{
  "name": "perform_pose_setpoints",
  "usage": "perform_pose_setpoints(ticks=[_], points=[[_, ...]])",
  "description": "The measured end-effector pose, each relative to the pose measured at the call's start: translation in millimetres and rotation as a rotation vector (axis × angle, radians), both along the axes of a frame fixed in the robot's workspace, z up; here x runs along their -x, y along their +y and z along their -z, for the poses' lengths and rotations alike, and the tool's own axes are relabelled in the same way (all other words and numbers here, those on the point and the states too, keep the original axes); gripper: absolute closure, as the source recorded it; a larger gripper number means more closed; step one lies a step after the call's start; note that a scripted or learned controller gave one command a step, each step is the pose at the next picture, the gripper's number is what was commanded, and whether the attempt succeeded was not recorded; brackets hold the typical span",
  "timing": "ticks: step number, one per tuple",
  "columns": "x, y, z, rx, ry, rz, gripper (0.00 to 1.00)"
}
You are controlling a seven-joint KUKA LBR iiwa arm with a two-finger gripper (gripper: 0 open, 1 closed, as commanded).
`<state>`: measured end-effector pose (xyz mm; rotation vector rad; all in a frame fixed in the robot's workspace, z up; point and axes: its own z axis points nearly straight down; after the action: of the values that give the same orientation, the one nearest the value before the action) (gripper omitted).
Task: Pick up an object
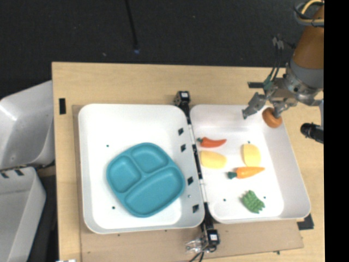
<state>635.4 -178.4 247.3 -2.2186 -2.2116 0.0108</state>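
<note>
Risk: my gripper (265, 109), fingers spread at the far right bin's (292, 162) edge beside an orange ball (272, 118), may nudge it away on closing.

You see two shallow white bins side by side on the bench: the left bin (87, 146) holds a blue divided plate (144, 179). The right bin (283, 162) holds a red chili (212, 142), two yellow pieces (213, 159) (251, 154), a carrot (248, 172) and a green piece (253, 201). At the right bin's far corner the gripper (263, 109) hangs with fingers spread, a small orange ball (271, 118) just beside one finger, not visibly between them.
</note>
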Motion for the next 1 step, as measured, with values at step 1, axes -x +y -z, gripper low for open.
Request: perform_pose_setpoints(ticks=[1], points=[[-2.4, 0.5, -7.9, 0.002, -0.013, -0.002, 0.00]])
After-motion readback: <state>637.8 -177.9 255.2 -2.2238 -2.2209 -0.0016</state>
